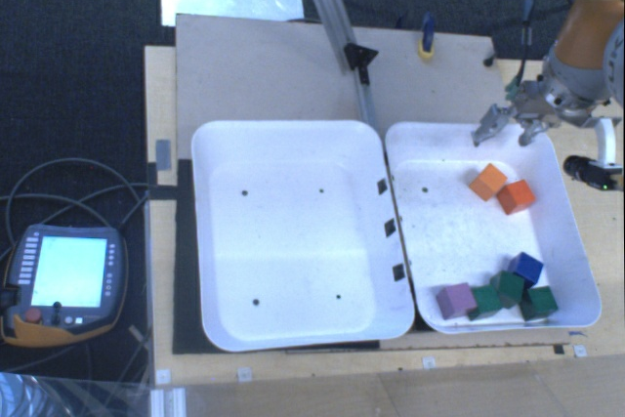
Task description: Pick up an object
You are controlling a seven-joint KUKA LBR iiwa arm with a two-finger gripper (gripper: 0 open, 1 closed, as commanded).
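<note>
Item: fingers spread, nothing between them, poised over the far rim of the right bin.

The two fingers stood apart, one near the bin's far wall, the other just beside it toward the arm, which entered from the right. The nearest candidates, a light orange block and a darker orange block, lay touching each other, below and slightly nearer the camera than the fingers, on the bin floor. The pair's long axis ran diagonally toward the near right. A cluster sat well apart in the near right corner: purple block, green blocks, blue block. The left bin adjoined. Judgement: the orange pair suited the coming descent best.
</note>
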